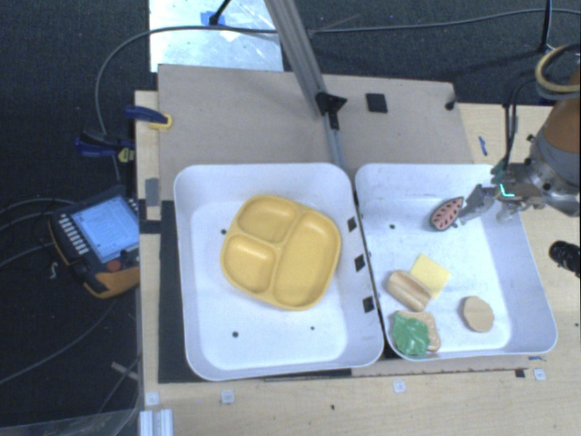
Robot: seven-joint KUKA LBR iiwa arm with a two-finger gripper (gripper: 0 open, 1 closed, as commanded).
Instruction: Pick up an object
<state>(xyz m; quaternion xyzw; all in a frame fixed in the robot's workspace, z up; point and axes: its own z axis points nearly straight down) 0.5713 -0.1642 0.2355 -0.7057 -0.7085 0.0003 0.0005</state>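
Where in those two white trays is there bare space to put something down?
Left bin: bare floor below and left of the yellow plate. Right bin: bare top-left corner. Crowded along its lower part: cheese, bread roll, green item, cookie.

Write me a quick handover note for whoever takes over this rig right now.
Gripper: low in the right bin, at the pink toy; finger state unclear, grasp unconfirmed.
Right bin also holds a yellow block, a tan roll, a round tan piece and a green piece.
Left bin: yellow divided plate.
Done: arm has reached the toy.
Left: confirm a grip, lift it.
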